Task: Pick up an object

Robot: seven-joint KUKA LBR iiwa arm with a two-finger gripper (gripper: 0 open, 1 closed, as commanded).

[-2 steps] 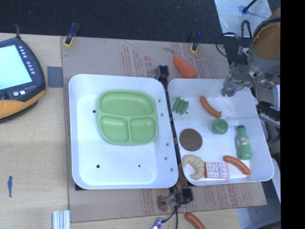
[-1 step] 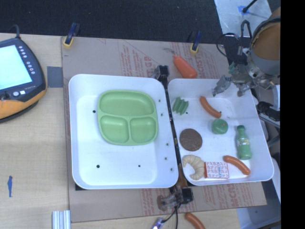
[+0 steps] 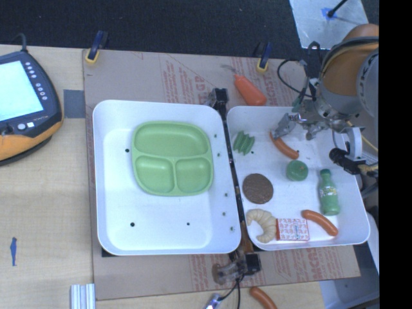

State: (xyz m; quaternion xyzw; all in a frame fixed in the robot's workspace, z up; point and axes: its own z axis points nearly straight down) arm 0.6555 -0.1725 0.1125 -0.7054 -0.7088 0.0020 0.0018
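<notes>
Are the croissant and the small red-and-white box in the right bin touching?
Touching. The camera view shows the croissant butting against the left edge of the red-and-white box, with no white bin floor visible between them.

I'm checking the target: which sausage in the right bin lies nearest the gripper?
The upper sausage, right beside the gripper; the other sausage lies near the bin's front edge.

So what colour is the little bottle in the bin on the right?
Green, with a white label; the bottle shows clearly in the camera view.

bright, even overhead light; soft shadows, mild glare on white bins (image 3: 103, 172), slightly soft focus.
</notes>
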